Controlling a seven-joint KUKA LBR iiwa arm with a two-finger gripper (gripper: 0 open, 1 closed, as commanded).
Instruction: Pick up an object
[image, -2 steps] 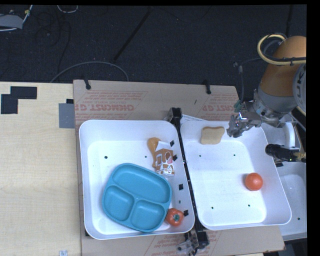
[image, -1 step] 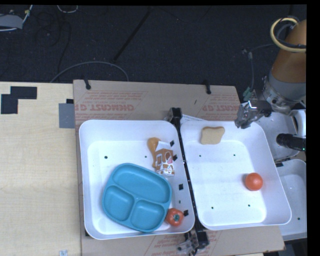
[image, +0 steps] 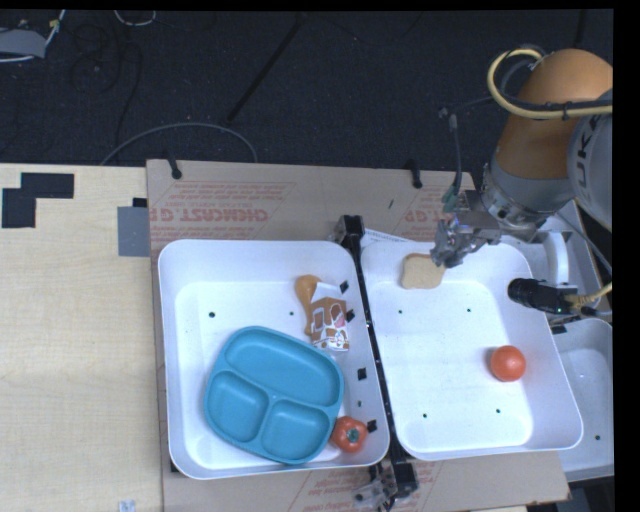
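Note:
My gripper (image: 447, 248) hangs over the far edge of the right bin (image: 560, 430), just to the upper right of a flat tan piece (image: 421, 273) that lies in the bin's far left corner. Whether it touches that piece I cannot tell. An orange-red ball (image: 508, 363) rests near the right wall of the same bin. The left bin (image: 180, 300) holds a blue divided plate (image: 275, 394), a small red tomato (image: 349, 434) at the plate's near right corner, a printed packet (image: 329, 325) and a brown-orange piece (image: 306, 290) just behind it.
A black divider (image: 365, 330) runs between the two bins. The arm's grey body with its orange band (image: 545, 110) stands above the right bin's far right corner. A black fitting (image: 540, 295) sticks over the right bin's right rim. Cardboard (image: 260, 205) lies behind the bins.

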